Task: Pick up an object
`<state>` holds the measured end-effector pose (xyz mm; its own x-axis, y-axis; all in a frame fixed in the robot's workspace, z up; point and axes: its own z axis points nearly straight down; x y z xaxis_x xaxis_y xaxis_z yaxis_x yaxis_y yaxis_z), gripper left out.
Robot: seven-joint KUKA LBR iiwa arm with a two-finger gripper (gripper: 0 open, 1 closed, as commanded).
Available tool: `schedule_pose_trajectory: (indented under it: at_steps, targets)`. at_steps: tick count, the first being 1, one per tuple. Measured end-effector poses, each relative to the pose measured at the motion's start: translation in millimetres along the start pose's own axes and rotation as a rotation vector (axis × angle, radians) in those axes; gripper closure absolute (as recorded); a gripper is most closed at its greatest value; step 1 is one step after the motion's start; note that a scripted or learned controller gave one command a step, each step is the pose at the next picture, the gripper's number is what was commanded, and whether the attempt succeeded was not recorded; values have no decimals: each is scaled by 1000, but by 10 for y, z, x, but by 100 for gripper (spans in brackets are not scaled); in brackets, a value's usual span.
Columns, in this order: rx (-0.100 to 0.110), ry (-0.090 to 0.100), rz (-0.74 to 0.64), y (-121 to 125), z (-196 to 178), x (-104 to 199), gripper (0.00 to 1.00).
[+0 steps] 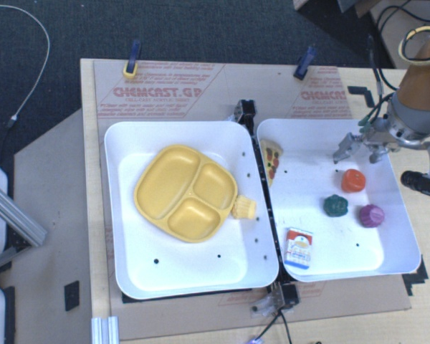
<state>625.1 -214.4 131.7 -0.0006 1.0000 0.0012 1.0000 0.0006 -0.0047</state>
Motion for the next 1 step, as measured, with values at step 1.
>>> schedule_pose_trajectory:
  at_steps: [1]
  targets:
    - [-7,-2,-1,14,-140,-2,100]
